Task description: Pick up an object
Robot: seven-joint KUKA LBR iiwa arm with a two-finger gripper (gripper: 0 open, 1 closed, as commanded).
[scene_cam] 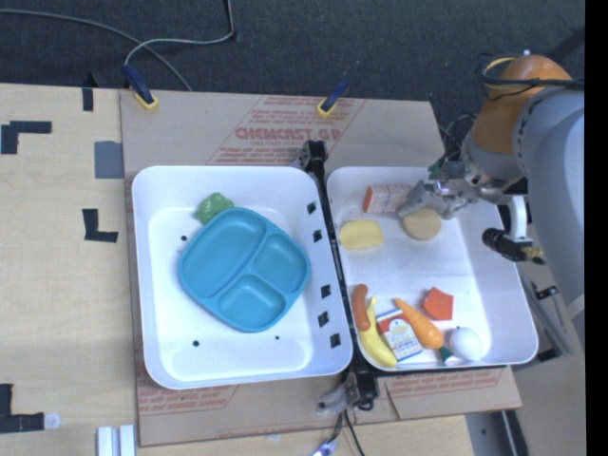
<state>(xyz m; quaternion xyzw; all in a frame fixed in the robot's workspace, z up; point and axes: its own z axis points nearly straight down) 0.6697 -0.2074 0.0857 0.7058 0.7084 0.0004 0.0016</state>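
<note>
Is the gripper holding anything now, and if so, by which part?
It cannot be told. The gripper is right at the tan lump in the right bin, at its upper edge, but no grasp shows.

Green thing (215,205) half under plate (245,268)
</note>
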